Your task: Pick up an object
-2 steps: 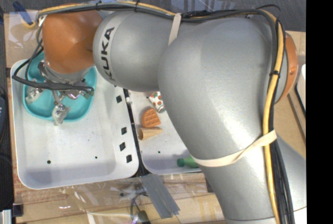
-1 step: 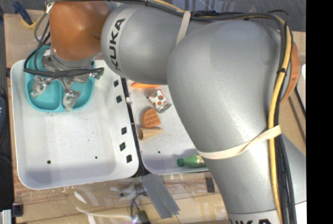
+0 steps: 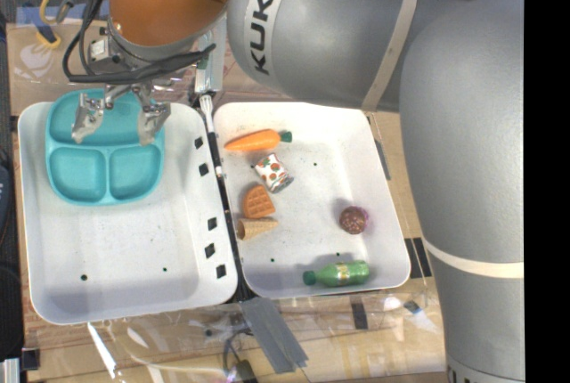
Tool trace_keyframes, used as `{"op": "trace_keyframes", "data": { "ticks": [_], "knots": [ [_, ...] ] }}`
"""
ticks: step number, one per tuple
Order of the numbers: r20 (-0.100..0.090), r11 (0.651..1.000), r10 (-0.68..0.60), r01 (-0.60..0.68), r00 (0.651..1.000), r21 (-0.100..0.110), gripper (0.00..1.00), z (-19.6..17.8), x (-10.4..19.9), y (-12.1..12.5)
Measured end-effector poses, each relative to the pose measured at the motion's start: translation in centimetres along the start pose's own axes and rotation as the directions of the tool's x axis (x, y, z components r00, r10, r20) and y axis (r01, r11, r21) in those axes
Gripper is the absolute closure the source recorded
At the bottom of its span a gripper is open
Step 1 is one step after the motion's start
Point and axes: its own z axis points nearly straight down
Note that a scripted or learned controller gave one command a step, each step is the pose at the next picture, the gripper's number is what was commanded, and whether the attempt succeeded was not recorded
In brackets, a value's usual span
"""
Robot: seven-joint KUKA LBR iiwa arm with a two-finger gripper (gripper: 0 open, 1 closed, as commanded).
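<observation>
Left bin (image 3: 53,283): teal tray (image 3: 105,167); right bin (image 3: 383,194): carrot (image 3: 252,141), bottle (image 3: 338,274).

Directly under the fingers (image 3: 85,118) lies the teal divided tray (image 3: 105,160), blocking the way down. Nearer the camera from them, the left bin (image 3: 125,265) floor is bare. The carrot (image 3: 253,140), cone (image 3: 256,228) and bottle (image 3: 337,274) crowd the right bin (image 3: 383,221).
</observation>
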Motion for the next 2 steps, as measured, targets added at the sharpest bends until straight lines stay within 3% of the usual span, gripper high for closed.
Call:
{"op": "trace_keyframes", "data": {
  "ticks": [1,2],
  "knots": [
    [-0.003,0.962,-0.271,0.271,0.962,0.001,0.0,-20.5,7.6,7.1],
    [0.006,0.759,-0.651,0.651,0.759,-0.018,0.0,-6.4,2.5,15.2]
  ]
}}
